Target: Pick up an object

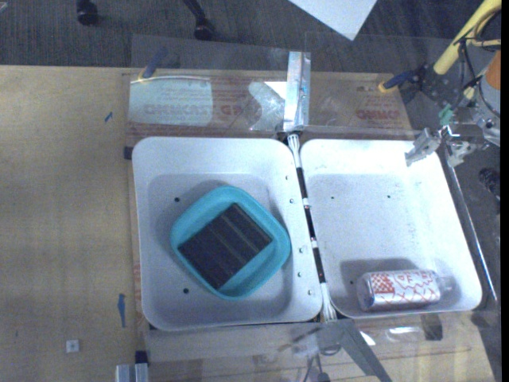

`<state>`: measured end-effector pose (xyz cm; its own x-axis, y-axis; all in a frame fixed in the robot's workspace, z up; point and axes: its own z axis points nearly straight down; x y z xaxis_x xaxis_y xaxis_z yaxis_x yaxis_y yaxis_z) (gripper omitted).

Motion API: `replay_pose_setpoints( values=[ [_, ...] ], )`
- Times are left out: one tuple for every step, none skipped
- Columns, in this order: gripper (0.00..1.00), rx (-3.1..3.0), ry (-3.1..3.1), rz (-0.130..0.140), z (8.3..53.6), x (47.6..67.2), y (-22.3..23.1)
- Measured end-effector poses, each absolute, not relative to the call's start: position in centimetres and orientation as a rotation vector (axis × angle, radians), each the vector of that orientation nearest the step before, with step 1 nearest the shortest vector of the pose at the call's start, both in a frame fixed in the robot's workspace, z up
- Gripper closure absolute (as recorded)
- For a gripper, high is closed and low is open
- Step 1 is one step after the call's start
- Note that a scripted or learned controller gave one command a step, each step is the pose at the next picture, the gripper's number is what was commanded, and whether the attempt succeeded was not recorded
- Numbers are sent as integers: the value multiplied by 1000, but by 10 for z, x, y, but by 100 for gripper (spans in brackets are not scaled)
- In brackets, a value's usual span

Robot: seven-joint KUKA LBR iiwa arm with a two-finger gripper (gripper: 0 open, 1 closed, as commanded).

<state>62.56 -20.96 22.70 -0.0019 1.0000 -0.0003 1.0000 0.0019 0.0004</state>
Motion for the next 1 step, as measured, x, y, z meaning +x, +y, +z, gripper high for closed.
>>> replay_pose_setpoints(
  values=[
    [0,1533,2739,1,213,566,-224]
  ],
)
